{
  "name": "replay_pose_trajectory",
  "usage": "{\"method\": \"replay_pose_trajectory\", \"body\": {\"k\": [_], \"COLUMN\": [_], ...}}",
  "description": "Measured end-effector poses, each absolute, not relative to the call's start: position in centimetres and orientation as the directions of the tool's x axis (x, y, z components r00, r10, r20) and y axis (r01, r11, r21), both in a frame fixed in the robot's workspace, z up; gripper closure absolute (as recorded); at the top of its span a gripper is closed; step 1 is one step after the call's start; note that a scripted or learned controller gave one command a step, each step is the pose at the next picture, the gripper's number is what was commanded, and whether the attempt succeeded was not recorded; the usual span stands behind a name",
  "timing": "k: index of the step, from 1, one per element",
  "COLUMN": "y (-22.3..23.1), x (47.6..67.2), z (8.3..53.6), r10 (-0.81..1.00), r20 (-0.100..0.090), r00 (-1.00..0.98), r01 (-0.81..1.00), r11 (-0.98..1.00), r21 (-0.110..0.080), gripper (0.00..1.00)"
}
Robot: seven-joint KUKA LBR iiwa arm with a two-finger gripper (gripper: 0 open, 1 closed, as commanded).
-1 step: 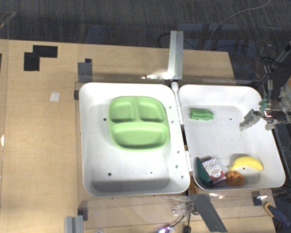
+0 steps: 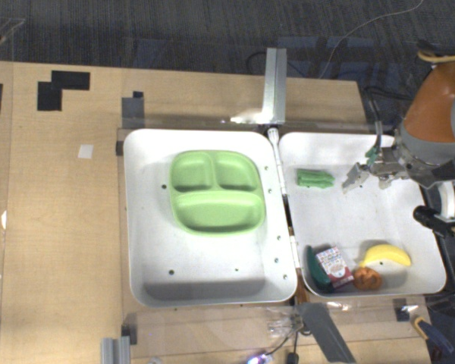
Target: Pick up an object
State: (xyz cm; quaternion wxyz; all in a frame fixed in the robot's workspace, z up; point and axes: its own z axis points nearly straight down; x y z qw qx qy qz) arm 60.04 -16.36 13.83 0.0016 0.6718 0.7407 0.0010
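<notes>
In the right bin [image 2: 409, 226], a small green block [image 2: 315, 178] lies near the back left. My gripper [image 2: 362, 173] hangs just to the right of that block, over the bin's back part, apart from the block. Its fingers are open with nothing between them. Along the bin's front edge lie a yellow banana [image 2: 387, 256], a small red and white carton [image 2: 332, 262] on a dark green item [image 2: 313, 266], and a brown-orange lump [image 2: 368, 278].
The left bin [image 2: 148, 226] holds a light green divided plate [image 2: 216, 190]. A metal post [image 2: 275, 86] stands behind the ridge between the bins. My arm's orange band [image 2: 432, 108] and dark cables sit at the right bin's far right side.
</notes>
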Motion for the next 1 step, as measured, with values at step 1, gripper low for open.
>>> {"method": "replay_pose_trajectory", "body": {"k": [1], "y": [-10.78], "x": [66.75], "z": [12.71], "r10": [0.853], "r20": [-0.005], "r00": [-0.522], "r01": [0.853], "r11": [0.522], "r21": [0.008], "gripper": [0.00]}}
